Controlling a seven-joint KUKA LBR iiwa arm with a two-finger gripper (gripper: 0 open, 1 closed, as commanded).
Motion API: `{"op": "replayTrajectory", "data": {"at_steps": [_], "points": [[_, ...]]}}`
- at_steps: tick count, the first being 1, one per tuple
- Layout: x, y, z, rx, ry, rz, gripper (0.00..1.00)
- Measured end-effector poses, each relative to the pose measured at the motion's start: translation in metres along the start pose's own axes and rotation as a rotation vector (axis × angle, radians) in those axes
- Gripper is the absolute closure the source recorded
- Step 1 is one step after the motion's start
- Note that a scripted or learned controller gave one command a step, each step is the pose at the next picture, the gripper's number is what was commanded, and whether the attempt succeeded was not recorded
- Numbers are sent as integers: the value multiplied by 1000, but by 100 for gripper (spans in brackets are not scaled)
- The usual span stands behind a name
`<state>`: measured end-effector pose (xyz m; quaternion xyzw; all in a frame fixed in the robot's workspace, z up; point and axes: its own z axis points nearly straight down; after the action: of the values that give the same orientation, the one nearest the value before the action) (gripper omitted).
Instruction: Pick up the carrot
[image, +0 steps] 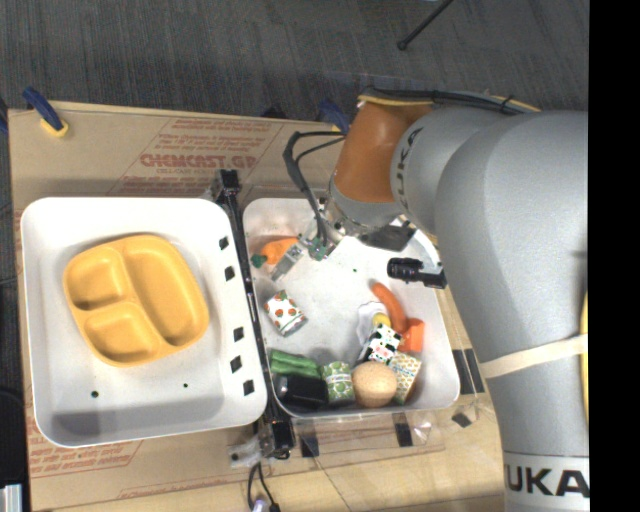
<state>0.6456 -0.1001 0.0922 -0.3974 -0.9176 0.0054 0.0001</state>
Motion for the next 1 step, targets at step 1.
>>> {"op": "replayTrajectory", "data": {"at_steps": [1], "points": [[-7, -3, -13, 3, -22, -2, 100]]}}
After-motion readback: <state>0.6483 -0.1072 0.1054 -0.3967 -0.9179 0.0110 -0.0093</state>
